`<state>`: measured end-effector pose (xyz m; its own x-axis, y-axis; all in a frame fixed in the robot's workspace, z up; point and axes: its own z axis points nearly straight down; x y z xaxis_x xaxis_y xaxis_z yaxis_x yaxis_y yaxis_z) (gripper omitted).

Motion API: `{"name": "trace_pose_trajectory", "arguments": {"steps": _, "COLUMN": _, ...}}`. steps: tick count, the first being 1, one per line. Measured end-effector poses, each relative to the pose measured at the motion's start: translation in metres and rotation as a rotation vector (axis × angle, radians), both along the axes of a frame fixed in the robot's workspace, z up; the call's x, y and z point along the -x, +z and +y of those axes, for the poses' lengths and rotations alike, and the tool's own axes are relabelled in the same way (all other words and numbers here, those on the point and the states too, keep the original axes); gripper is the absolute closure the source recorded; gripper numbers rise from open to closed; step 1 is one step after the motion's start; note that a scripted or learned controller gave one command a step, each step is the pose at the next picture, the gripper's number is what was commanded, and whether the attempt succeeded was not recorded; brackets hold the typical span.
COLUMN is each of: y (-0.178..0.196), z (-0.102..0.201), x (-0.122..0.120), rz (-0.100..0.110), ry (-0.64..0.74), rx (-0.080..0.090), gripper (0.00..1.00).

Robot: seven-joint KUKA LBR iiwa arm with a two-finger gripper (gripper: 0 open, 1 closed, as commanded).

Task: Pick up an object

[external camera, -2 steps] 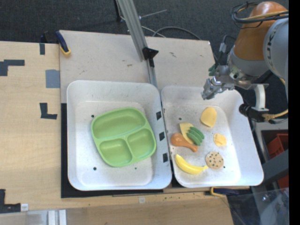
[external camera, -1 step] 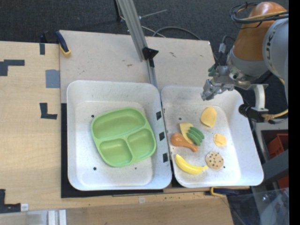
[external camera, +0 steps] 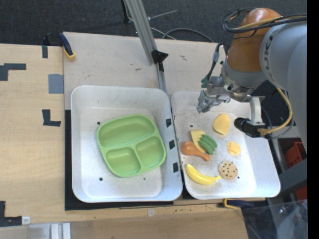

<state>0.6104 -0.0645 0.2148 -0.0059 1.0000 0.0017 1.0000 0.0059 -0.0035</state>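
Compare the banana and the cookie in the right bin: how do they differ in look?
The banana is plain yellow; the cookie is tan with dark specks. The banana is long and curved; the cookie is round. The banana looks larger than the cookie. Both lie side by side near the right bin's front edge.

I see a green divided tray [external camera: 131,152] lying in the left white bin [external camera: 79,133]; a yellow-tipped clamp [external camera: 67,46] sits on the bench's [external camera: 25,138] far edge
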Motion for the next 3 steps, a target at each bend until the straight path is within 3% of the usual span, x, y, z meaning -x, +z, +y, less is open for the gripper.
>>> {"name": "trace_pose_trajectory", "arguments": {"steps": 3, "y": 0.020, "z": 0.142, "x": 0.034, "rz": -0.003, "ry": 0.002, "rx": 0.000, "gripper": 1.00}}
